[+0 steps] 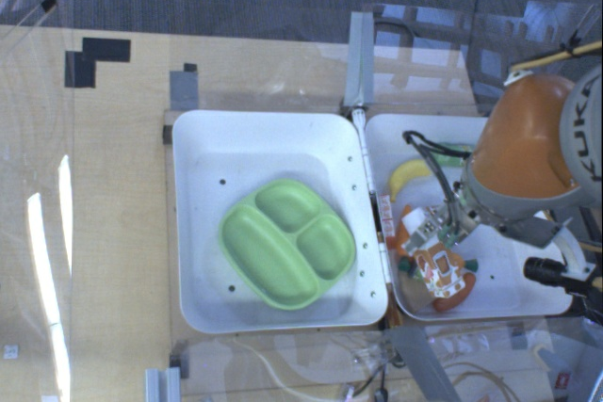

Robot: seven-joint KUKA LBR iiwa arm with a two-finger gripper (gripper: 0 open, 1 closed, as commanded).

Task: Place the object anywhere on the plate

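While jaws state unclear | orange-white object in right bin | green plate left

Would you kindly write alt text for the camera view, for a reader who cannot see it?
A grey and orange robot arm reaches from the right into the right bin, its gripper low over a small pile of toy food beside a yellow piece. The left bin holds a green plate with three compartments.
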